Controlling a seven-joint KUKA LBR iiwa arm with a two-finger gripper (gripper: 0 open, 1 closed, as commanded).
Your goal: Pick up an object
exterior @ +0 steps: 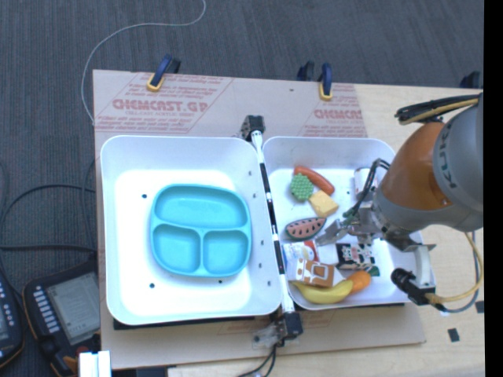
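Toys crowd the right bin [377,144], and every place below is given from the yellow cheese wedge [323,203] near its middle. Up and left of the wedge lie a green bumpy piece [300,186] and a red-orange sausage [316,179]. Just below-left sits a watermelon slice [304,228]. Further down are a small printed carton [313,272], a banana [322,292] along the bin's near wall and an orange carrot [359,280] beside it. To the wedge's lower right the hand [346,230] hangs low over the toys; whether it is open or closed cannot be told, and nothing shows between its tips. Far left of the wedge, a blue divided plate [200,230] rests in the left bin [118,210] on the surface [196,104].
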